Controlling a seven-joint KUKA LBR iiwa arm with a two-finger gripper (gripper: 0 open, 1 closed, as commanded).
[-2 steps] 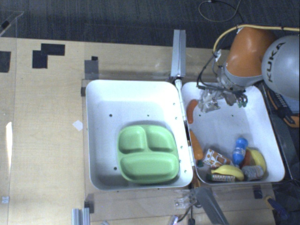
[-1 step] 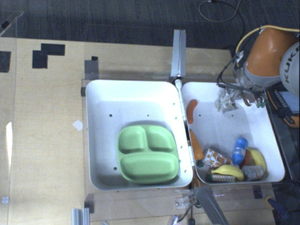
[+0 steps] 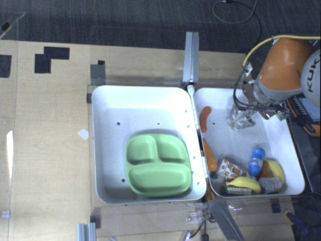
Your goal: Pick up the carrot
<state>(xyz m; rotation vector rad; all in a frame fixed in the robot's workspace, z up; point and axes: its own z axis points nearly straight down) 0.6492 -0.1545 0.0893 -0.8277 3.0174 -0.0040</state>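
Note:
The carrot (image 3: 209, 156), orange with a small green tip at its near end, lies along the left wall of the right bin (image 3: 281, 134). My gripper (image 3: 242, 120) hangs over the far middle of that bin, up and to the right of the carrot and well apart from it. Its pale fingers (image 3: 235, 119) stand open, and nothing is between them.
A reddish sausage (image 3: 205, 118) lies just beyond the carrot. At the bin's near end are a patterned carton (image 3: 230, 169), a blue bottle (image 3: 257, 159), two bananas (image 3: 243, 185) and a grey object (image 3: 271, 186). A green divided plate (image 3: 158, 163) sits in the left bin (image 3: 108, 134).

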